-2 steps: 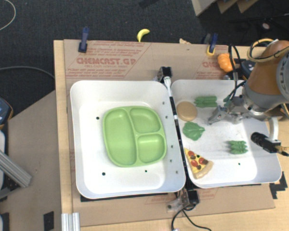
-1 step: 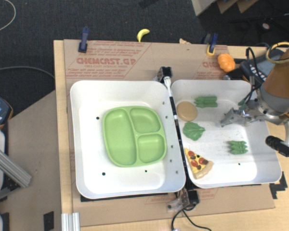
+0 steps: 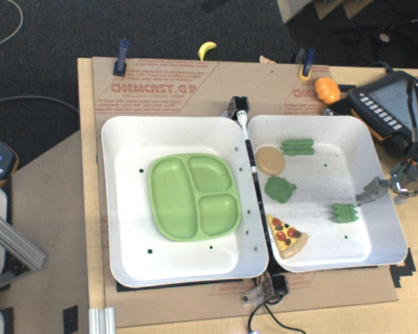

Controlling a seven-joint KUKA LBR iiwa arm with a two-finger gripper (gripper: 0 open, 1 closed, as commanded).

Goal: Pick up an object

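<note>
The tool (image 3: 373,191) enters at the right edge of the camera view and reaches over the right rim of the right bin (image 3: 386,236). Only a grey, slanted tip of it can be made out clearly; the rest is cut off at the frame edge and mixed with dark cabling, so I cannot tell how far it is open, and nothing can be seen in its grasp.

Just beside the tip, slightly below and to its left, lies a small green leafy piece (image 3: 345,213) on the bin floor; whether the two touch cannot be told. Further left of the tool sits a darker green lump (image 3: 279,189), and beyond that a round tan disc (image 3: 269,161) close to the divide between the bins. Up and to the left of the tool lies a green ridged piece (image 3: 297,147). Down and to the left, in the bin's near corner, lies a pizza slice (image 3: 287,235) with red dots.

Well apart from the tool, in the left bin (image 3: 125,186), rests a green divided plate (image 3: 194,195). On the bench (image 3: 160,85) behind the tool, an orange object (image 3: 327,90) lies partly beside a black pendant (image 3: 383,106).
</note>
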